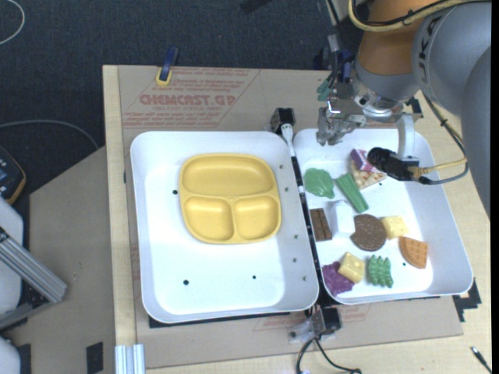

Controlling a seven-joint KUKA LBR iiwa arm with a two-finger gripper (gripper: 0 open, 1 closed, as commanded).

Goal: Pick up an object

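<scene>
Jaws of the gripper [334, 135] are seen narrow and empty above the right bin [448, 240], where small toy foods lie scattered; a green leaf [318, 182] is nearest.

The arm [460, 45] was grey with an orange band [394, 29], yellow and black cables, and a metallic gripper [331, 135].

**Gripper hovering at the right bin's far edge**

I'm seeing the gripper [331, 135] hanging over the right bin [448, 232], near its far left corner, above the green leaf [318, 181]. A yellow divided tray [231, 196] is lying in the left bin [156, 248].
</scene>
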